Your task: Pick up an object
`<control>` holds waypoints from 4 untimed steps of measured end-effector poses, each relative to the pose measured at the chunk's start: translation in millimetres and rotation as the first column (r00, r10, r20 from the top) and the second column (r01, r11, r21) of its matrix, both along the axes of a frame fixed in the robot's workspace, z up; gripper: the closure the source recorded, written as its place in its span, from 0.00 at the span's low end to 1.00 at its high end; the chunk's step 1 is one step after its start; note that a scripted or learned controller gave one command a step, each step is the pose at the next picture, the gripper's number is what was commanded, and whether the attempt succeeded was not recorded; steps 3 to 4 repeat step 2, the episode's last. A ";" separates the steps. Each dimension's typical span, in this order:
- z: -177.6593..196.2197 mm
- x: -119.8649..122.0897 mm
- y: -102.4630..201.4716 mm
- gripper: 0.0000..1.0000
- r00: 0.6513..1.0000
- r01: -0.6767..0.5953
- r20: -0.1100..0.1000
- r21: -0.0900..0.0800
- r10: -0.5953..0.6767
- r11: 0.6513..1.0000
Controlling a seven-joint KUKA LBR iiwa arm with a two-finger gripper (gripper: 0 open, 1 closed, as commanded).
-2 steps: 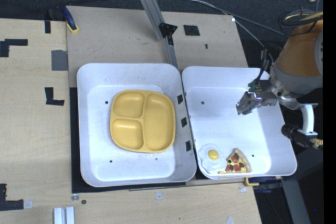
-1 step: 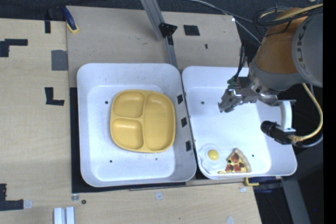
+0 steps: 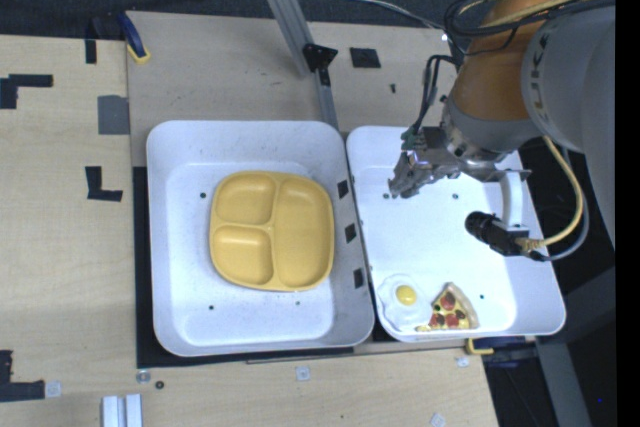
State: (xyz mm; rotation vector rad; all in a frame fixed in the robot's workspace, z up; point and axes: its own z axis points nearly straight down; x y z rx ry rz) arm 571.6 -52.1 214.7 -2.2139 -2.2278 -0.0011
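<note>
A toy fried egg [image 3: 403, 295] lies at the front left corner of the right bin [image 3: 440, 235]. Beside it, a toy pizza slice [image 3: 453, 309] rests against the front wall. A yellow divided plate [image 3: 271, 230] sits in the middle of the left bin [image 3: 180, 245]. My gripper [image 3: 405, 179] hangs over the back left part of the right bin, well behind the egg and pizza, with nothing visible between its fingers. The fingers look close together.
The grey arm with its orange band [image 3: 500, 65] reaches in from the right over the right bin's back. A slanted metal pole [image 3: 290, 5] stands behind the bins. A black fitting with cable [image 3: 500, 233] hangs at the arm's side.
</note>
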 end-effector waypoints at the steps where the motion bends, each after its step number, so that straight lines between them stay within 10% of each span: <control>1: -9.1 20.7 48.2 1.00 1.000 0.000 -0.001 0.000 0.000 1.000; 2: -1.0 37.6 107.5 1.00 1.000 0.000 0.000 0.000 0.000 1.000; 4: -1.0 37.6 107.5 1.00 1.000 0.000 0.000 0.000 0.000 1.000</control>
